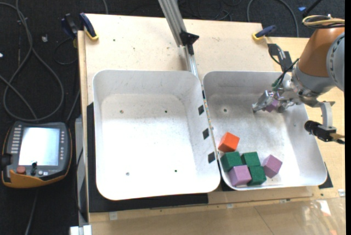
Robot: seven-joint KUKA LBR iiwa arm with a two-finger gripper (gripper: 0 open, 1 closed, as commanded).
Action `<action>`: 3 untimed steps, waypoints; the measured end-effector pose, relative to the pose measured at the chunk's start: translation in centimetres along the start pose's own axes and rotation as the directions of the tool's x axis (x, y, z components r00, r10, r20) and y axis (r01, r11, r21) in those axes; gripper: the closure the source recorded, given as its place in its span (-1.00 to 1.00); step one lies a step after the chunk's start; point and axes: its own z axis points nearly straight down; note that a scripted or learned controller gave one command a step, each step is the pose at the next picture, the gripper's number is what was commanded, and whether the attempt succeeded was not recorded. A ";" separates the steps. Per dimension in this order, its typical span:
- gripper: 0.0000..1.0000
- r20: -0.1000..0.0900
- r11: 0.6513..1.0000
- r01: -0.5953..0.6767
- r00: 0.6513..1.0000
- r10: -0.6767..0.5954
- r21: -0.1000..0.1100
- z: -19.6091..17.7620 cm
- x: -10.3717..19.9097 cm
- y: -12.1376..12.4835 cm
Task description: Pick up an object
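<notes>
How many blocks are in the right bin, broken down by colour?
Orange blocks: 1
Green blocks: 2
Purple blocks lying in the bin: 2
Total lying in the right bin: 5
A small purple patch shows at the gripper; I cannot tell whether it is another block.

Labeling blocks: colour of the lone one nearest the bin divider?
Orange block, right bin, clearest in the camera view.
</notes>
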 end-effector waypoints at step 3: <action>-1.00 0.002 1.000 0.001 1.000 -0.001 -0.002 -8.4 2.7 -2.4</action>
